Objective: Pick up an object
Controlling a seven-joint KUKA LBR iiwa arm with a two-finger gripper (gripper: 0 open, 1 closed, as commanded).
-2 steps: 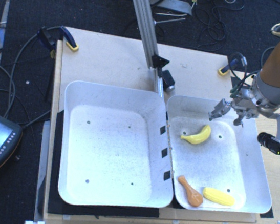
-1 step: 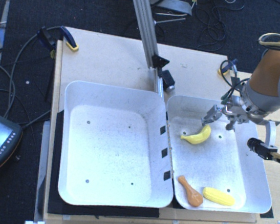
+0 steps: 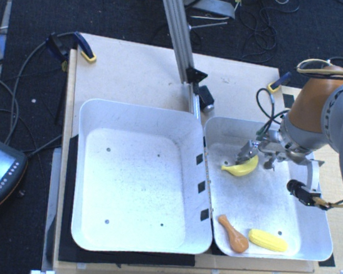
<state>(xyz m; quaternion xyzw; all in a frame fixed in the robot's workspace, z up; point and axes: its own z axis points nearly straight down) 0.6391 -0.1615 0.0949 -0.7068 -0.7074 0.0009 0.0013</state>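
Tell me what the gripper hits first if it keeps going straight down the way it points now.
Most likely the banana: the gripper sits right at its upper end. Depth is unclear; past it lies the right bin's floor.

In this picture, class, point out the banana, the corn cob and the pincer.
Banana (image 3: 241, 168): camera view, middle of its curved body.
Corn cob (image 3: 268, 240): camera view, middle of its length.
Pincer (image 3: 249, 153): camera view, between its fingertips.
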